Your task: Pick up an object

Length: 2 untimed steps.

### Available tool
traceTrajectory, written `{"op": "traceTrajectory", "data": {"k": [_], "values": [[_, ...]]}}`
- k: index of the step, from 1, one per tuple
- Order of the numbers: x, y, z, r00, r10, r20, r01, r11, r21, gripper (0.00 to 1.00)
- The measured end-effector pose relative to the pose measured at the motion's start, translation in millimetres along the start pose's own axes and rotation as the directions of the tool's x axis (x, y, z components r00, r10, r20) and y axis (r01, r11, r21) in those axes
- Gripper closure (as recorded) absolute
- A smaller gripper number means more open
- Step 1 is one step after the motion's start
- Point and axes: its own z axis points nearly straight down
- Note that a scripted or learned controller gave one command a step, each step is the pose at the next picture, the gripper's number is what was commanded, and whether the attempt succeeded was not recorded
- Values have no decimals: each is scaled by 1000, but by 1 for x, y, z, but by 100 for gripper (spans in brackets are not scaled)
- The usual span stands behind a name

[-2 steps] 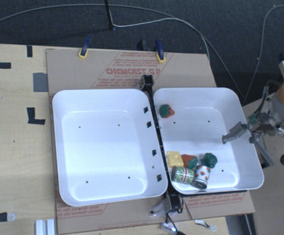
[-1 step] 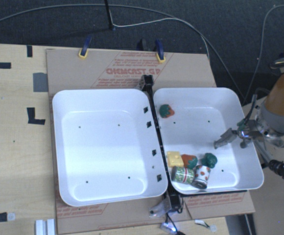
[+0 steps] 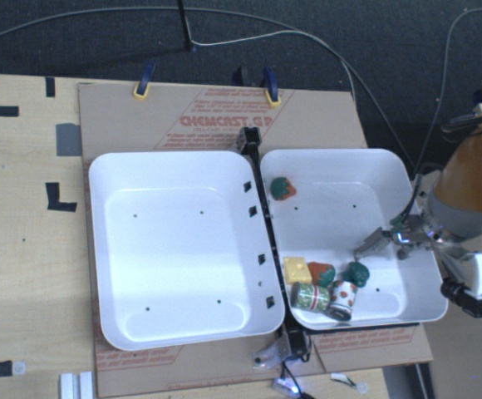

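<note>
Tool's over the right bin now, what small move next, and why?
Probably ease the tool down and slightly left toward the small teal round object. It lies just below the tip, at the edge of the cluster beside the red-and-green piece, and nothing shows between the tool's tips yet.

The right bin [image 3: 366, 166] is open floor across its middle and far half, save one green-red piece [image 3: 282, 189] by the divider [image 3: 262, 223]. A cluster [image 3: 324, 285] crowds its near edge beside the divider.
</note>
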Motion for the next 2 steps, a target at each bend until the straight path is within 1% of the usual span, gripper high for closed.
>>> {"op": "traceTrajectory", "data": {"k": [1, 2], "values": [[0, 0, -12, 1000, 0, 1, 0, 1000, -2, 100], [3, 7, -72, 1000, -1, 2, 1, 1000, -8, 100]]}}
